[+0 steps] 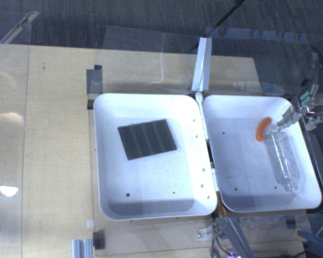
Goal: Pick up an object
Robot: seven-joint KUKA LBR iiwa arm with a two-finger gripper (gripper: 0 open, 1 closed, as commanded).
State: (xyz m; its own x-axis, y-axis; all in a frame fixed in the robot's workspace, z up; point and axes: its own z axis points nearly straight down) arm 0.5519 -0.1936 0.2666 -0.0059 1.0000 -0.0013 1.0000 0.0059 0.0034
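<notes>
One dark ridged mat [147,138], one clear plastic bottle [284,157], two white bins [151,211]

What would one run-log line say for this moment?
gripper: at bottle's orange cap | clear bottle: lying in right bin | dark ridged mat: left bin

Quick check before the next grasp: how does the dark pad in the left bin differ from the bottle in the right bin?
The dark ribbed pad is flat, opaque and rectangular; the clear bottle is rounded, see-through and long. The pad lies mid-bin in the left bin; the bottle lies near the right bin's far side, orange cap by the gripper. Both lie flat.
</notes>
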